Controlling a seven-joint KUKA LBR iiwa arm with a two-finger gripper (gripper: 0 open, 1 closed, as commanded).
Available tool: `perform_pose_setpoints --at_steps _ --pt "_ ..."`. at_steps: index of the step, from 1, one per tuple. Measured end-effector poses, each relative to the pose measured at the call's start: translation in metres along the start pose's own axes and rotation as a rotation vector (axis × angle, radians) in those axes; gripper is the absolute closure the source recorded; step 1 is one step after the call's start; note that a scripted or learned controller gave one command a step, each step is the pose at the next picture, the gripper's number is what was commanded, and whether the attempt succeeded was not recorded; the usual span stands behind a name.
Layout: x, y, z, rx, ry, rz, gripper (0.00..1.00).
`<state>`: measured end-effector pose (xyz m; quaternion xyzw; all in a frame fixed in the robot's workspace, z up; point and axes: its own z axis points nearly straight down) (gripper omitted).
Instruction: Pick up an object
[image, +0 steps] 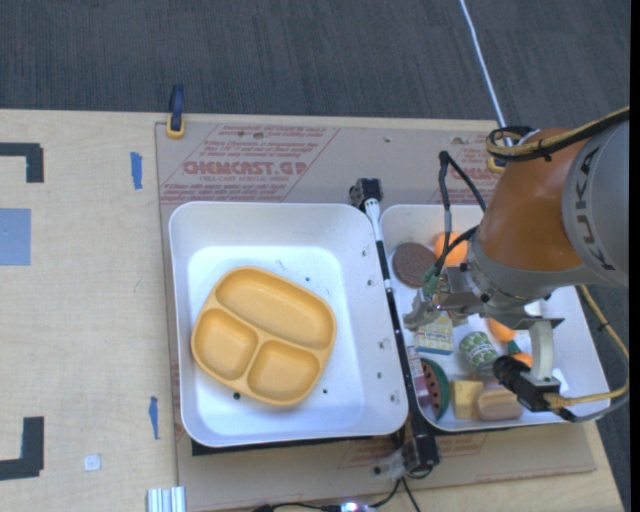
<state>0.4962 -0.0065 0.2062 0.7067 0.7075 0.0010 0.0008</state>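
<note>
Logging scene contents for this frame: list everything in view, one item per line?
bins: 2, white, side by side on the bench, left one larger in view
divided plate: 1, yellow, three compartments, in the left bin
brown disc: 1, brown, right bin, far left part
orange ball: 1, orange, right bin, beside the disc, partly under the arm
watermelon slice toy: 1, red and green, right bin, near left corner
green round toy: 1, green and white, right bin, middle
tan blocks: 2, yellow-tan, right bin, near edge
arm: 1, grey with orange band, over the right bin
pincer: 1, dark, low over the right bin's clutter
</note>
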Motion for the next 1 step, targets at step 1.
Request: perform_pose_setpoints --at_steps 1 --pt "0.0002 0.0013 -0.0102 -0.004 -0.001 -0.001 1.0"
